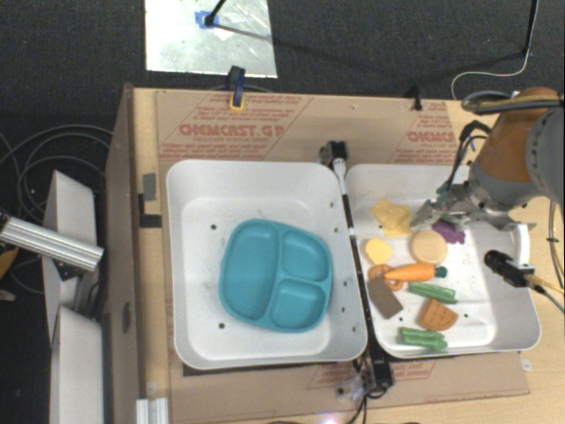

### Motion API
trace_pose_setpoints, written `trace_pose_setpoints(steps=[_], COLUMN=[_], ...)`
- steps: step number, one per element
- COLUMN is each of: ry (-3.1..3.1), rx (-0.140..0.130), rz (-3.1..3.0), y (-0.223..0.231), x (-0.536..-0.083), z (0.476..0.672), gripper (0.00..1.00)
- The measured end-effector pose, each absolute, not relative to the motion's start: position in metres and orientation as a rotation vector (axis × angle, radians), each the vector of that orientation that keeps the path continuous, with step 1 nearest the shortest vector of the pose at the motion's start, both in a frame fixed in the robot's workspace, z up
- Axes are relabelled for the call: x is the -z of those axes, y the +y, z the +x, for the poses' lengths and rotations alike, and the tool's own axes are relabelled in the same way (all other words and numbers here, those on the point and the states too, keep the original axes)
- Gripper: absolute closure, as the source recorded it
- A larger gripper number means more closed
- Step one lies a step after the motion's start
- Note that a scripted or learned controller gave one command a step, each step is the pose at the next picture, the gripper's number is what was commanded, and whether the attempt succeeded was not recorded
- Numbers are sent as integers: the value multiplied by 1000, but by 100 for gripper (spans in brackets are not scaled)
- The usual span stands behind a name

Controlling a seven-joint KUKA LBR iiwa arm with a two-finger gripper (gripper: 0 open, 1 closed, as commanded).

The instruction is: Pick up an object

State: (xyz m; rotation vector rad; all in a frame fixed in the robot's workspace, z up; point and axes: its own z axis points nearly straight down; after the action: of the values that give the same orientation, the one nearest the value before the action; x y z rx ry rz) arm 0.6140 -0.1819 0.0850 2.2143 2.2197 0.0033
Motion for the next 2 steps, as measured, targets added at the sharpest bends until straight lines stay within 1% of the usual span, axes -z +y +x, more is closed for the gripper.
trace_pose_setpoints(steps=[1, 2], ry=[2219, 2227], rx=[1, -6], rz=[2222, 2210], y=[-208, -181], x=[-98, -85], z=[591, 639], gripper=[0, 0])
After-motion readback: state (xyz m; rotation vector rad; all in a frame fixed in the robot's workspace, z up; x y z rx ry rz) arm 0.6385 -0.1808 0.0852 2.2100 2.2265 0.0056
